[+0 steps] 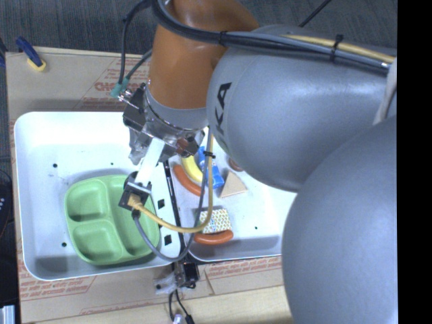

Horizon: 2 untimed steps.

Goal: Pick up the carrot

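Reaching the carrot cleanly means descending straight over it in the right bin, beside the banana; the gripper hovers left, finger state impossible to tell.

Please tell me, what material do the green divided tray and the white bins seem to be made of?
The green divided tray looks like moulded plastic with a matte finish: even colour, rounded compartment edges, soft highlights. The left white bin also looks like smooth plastic, slightly glossy, with rounded corners; thin coated metal cannot be ruled out.
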Each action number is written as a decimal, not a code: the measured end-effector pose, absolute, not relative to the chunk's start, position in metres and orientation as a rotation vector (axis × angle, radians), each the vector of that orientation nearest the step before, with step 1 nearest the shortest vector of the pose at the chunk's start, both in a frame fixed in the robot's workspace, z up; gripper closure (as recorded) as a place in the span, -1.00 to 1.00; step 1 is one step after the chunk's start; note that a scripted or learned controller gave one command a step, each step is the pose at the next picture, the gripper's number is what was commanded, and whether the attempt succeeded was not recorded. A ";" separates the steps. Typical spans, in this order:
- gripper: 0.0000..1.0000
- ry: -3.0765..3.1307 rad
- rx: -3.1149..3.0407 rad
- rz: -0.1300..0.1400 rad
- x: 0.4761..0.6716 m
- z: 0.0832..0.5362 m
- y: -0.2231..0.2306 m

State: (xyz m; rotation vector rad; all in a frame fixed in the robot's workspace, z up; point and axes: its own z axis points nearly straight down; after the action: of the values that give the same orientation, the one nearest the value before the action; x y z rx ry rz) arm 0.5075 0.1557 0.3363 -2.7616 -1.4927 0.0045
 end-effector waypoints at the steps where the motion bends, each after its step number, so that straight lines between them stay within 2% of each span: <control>1: 1.00 -1.547 -2.731 0.009 0.481 0.254 0.051; 2: 1.00 -1.498 -2.759 0.004 0.476 0.266 0.022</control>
State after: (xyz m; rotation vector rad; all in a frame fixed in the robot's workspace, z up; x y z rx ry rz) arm 0.4762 0.0215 0.2664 -2.7593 -1.4981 0.0038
